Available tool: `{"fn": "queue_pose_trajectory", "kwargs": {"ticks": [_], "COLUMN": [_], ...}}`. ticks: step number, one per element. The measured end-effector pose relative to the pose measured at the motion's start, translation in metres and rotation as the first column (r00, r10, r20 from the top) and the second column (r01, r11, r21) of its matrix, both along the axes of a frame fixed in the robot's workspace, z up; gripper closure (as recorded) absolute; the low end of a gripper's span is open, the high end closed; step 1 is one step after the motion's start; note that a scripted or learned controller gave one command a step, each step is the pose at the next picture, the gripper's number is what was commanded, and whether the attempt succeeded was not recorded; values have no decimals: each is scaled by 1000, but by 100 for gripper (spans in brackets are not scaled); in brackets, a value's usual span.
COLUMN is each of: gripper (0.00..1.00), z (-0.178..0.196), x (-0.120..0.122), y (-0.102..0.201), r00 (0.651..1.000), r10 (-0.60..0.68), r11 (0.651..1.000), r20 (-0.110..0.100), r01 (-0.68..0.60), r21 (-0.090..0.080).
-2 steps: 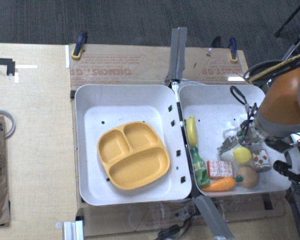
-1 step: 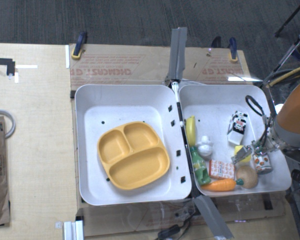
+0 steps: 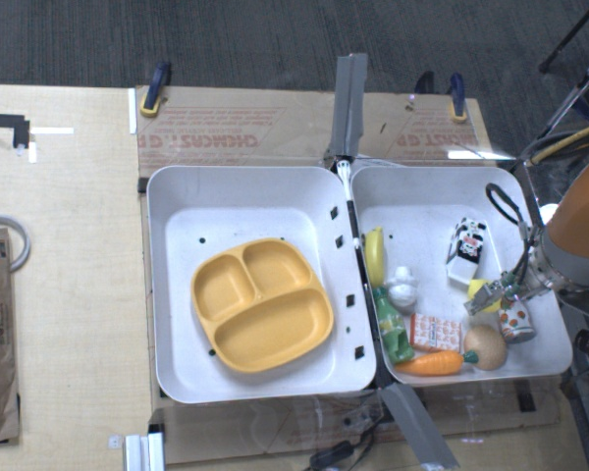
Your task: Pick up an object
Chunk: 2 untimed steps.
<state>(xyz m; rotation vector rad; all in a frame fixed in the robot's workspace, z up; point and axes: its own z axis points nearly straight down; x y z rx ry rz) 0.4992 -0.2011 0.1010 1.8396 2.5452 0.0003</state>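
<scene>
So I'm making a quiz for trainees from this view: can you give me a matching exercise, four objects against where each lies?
Things:
1. yellow divided plate
2. carrot
3. banana
4. cow figure

Places:
A. right bin, along its left wall
B. left bin
C. right bin, near its front edge
D. right bin, upper right part

Pairs: 1-B, 2-C, 3-A, 4-D

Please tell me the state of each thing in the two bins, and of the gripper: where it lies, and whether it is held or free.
Yellow divided plate: flat in the left bin, nothing on it.
Banana: lying by the right bin's left wall.
Carrot: lying flat, free.
Cow figure: lying free.
Small can: tilted, beside the gripper.
Gripper: low in the right bin, grip unclear.
</scene>
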Motion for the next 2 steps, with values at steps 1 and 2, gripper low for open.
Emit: {"fn": "queue_pose_trajectory", "kwargs": {"ticks": [1, 2], "gripper": [100, 100], "z": [103, 105], "x": [26, 21], "y": [47, 126], "r00": [999, 993], "r10": [52, -121], "r11": [999, 993], "r20": [-1, -4], "r01": [-52, 121], "r21": [-1, -1]}}
